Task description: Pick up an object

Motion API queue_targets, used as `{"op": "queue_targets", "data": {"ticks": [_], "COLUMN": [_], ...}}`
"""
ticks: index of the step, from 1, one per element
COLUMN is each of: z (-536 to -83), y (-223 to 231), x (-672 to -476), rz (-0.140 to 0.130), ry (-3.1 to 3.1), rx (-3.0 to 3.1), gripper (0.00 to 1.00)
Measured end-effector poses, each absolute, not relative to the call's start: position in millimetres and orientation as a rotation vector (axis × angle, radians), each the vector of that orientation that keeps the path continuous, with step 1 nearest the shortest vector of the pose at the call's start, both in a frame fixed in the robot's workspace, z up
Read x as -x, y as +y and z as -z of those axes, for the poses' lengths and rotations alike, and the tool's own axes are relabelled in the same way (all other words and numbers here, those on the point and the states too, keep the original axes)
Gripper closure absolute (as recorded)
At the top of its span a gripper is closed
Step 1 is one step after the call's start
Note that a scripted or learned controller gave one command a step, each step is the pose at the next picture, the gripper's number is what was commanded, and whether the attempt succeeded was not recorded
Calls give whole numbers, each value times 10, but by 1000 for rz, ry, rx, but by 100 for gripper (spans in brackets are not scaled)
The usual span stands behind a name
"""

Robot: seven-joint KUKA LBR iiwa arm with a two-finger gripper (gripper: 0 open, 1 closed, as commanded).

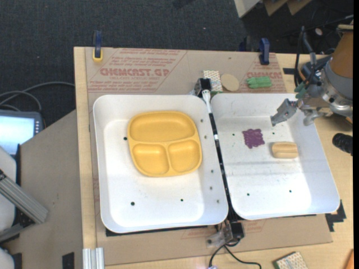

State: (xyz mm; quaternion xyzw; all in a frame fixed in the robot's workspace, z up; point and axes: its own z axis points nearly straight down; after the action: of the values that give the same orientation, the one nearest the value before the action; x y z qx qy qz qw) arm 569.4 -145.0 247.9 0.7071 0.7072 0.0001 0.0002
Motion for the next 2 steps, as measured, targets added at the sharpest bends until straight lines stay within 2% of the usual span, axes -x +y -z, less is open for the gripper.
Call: {"op": "queue_targets", "data": {"ticks": [1,2], "z": [-1040,-1223], "y": [-1455,-1469], "x": [-5999,-6010], "rz": [6,-2], "ry": [2229,2219], "rx": [-2224,-2220], "gripper": [0,100]}}
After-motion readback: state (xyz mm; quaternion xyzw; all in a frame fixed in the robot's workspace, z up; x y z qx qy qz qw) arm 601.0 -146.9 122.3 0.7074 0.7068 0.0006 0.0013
